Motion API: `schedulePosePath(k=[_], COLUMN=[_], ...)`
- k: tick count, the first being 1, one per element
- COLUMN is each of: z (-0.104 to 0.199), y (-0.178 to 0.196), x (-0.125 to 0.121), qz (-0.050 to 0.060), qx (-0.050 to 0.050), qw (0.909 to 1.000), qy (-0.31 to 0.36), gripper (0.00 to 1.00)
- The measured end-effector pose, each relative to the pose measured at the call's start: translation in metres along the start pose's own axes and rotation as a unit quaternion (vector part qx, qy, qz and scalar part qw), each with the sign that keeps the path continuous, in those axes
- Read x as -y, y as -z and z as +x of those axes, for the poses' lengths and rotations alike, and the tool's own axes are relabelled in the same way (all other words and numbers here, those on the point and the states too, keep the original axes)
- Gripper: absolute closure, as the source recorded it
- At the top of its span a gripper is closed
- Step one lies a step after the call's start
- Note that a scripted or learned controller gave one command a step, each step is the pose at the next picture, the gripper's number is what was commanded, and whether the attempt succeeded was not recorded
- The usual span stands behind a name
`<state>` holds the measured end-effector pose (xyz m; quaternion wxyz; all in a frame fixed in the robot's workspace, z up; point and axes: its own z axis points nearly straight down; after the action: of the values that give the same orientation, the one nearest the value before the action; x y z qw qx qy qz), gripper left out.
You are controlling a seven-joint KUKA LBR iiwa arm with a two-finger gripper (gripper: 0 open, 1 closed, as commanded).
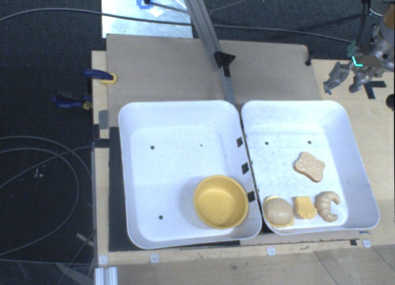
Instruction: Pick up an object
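Poised at the tabletop's (185, 68) far right corner, claw (350, 80) spread apart and empty, well clear of both bins. Awaiting pickup in the right bin (271, 117): cracker (309, 166), bun (279, 211), cheese (303, 207), croissant (328, 206). In the left bin (142, 117), a bowl (220, 201).

No text, label, brand, number or sign can be read anywhere in the view. The two white bins, left (133, 154) and right (345, 148), carry only small dark dots and black clips along their shared edge, with no lettering. The yellow bowl (221, 201) near the left bin's front right corner is plain.
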<state>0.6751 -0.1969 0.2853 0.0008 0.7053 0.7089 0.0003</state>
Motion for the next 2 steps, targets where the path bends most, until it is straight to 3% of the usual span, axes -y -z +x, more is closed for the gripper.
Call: schedulePosePath(k=[1, 2], z=[0.000, 0.001], y=[0.001, -0.046], x=[0.000, 0.009], qz=[-0.001, 0.001], qx=[0.000, 0.000], qw=[1.0000, 1.0000], qy=[0.000, -0.002], gripper=[0.00, 0.00])
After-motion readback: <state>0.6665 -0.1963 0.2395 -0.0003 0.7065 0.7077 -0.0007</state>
